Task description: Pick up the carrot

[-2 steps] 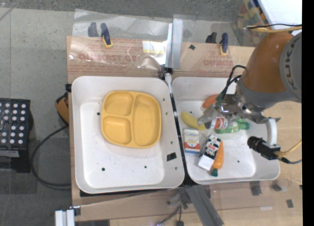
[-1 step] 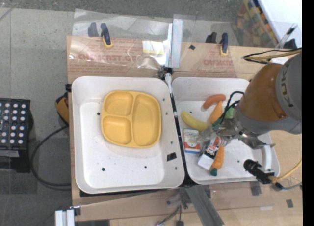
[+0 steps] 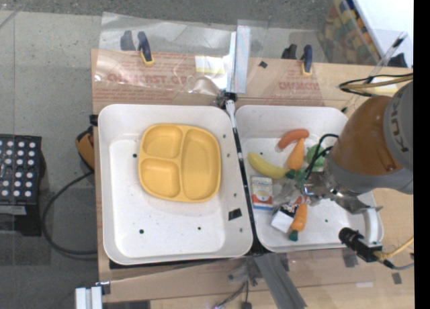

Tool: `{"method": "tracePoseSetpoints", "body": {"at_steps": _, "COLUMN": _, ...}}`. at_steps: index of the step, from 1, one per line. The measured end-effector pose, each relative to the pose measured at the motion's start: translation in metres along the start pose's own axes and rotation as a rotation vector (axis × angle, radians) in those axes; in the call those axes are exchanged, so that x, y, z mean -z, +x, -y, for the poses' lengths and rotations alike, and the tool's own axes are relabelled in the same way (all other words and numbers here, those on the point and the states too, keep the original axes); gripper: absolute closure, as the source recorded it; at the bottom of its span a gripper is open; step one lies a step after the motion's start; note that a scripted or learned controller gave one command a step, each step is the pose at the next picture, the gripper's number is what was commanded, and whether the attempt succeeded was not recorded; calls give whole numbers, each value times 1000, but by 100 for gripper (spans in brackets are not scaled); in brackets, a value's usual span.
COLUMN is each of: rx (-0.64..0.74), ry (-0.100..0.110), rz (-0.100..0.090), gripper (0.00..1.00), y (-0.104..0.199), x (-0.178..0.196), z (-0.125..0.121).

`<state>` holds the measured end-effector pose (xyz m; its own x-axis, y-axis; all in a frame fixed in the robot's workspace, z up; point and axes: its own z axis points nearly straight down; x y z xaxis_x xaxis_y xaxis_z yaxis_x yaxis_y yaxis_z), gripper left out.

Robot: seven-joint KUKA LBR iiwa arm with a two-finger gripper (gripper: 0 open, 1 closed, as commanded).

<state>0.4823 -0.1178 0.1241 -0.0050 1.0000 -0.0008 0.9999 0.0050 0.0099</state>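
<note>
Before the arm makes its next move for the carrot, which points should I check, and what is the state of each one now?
1. Carrot in the right bin: ok, it lies near the front wall.
2. Gripper close to the carrot: ok, it is just above the carrot's upper end.
3. Carrot between the fingers: cannot tell, the wrist hides them.
4. Target not confused: not ok, another orange piece lies further back.
5. Space around the carrot: not ok, a small white box touches its left side.
6. Yellow tray out of the way: ok, it sits in the left bin.
</note>
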Motion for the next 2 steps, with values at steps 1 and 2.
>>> {"method": "tracePoseSetpoints", "body": {"at_steps": 1, "rx": 60, "ry": -56, "rz": 20, "gripper": 0, "y": 4, "x": -5, "z": -15}}
{"method": "tracePoseSetpoints", "body": {"at_steps": 2, "rx": -138, "ry": 12, "rz": 4, "gripper": 0, "y": -10, "x": -5, "z": -92}}
